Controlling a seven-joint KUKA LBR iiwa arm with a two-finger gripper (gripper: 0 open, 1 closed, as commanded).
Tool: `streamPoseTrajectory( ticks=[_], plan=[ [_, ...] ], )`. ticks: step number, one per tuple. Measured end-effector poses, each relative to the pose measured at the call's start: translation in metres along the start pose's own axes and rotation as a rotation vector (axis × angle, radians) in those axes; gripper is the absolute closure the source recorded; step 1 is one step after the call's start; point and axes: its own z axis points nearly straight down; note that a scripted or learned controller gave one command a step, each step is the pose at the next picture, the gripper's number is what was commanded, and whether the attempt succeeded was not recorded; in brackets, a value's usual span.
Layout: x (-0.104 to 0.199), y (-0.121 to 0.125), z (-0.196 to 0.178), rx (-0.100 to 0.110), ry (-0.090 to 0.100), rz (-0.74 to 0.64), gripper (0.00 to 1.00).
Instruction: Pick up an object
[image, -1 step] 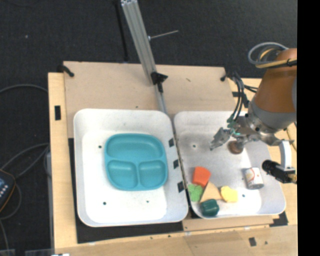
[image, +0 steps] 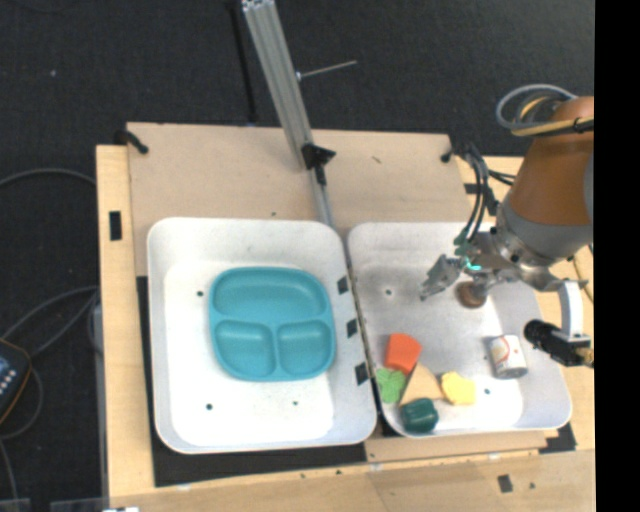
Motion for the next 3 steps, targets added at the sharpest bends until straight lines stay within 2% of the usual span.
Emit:
streamPoseTrajectory(
  ticks=[1,2,3],
  plan=[
    [-0.011,-0.004,0.055,0.006,-0.002,0.002,0.0],
    [-0.012,0.001,0.116,0.006,-0.001,0.002,0.0],
    [-0.014,0.001,0.135,0.003,-0.002,0.003,0.0]
  ],
)
